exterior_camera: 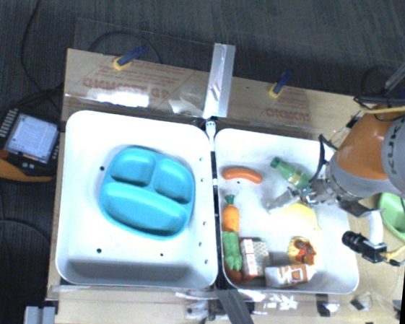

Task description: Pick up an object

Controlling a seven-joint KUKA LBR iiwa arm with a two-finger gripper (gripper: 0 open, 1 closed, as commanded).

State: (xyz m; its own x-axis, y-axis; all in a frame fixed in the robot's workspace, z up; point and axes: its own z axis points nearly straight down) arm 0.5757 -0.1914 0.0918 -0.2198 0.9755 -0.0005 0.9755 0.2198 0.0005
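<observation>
a: what's nearest the front of the right bin?

b: a brown and white carton lying on its side by the front wall; just left of it a small red and white box, and a green vegetable along the divider; behind the carton sits a round toy with red and yellow on it.

a: and further in?

b: a carrot close to the divider, above the green vegetable; near the middle a yellow piece, lying flat; the claw is right at its upper left edge, low in the bin; the metal fingers point left, but whether they're spread or pinched i cannot tell, and nothing can be seen between them.

a: toward the back?

b: a red sausage lies near the back left corner; a green bottle lies tilted to its right, just behind the claw.

a: the arm?

b: it comes in over the right wall, orange band above the wrist.

a: and the left bin?

b: a blue divided tray rests in its middle; both bins sit side by side on the desk, with a yellow clip and a blue and yellow clip at the far edge.
</observation>
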